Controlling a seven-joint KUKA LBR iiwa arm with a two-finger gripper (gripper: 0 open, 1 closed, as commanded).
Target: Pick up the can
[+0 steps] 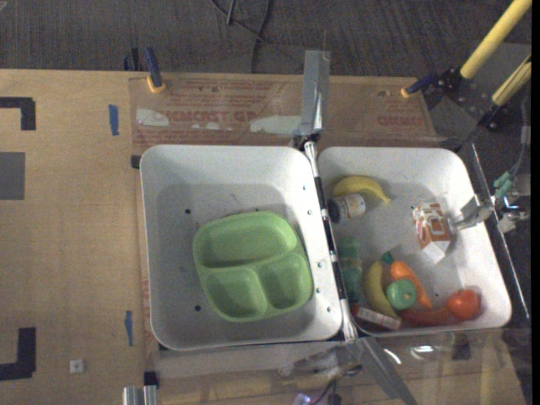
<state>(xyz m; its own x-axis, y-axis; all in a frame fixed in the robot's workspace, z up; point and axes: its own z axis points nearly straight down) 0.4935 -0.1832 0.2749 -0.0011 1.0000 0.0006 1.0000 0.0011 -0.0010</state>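
Camera view | can (348,207) on side, long axis L-R, under banana (361,187) | hand (472,213) state unclear

Faded red lettering is showing on the cardboard sheet (228,116) lying behind the two bins on the worktop (67,226), printed upside down to this view and too washed out to read with any confidence. More red print is sitting on the same sheet near its right end, equally blurred. The small white and orange carton (432,226) in the right bin (481,192) is carrying what may be a letter or logo, but it is not resolving into anything legible.
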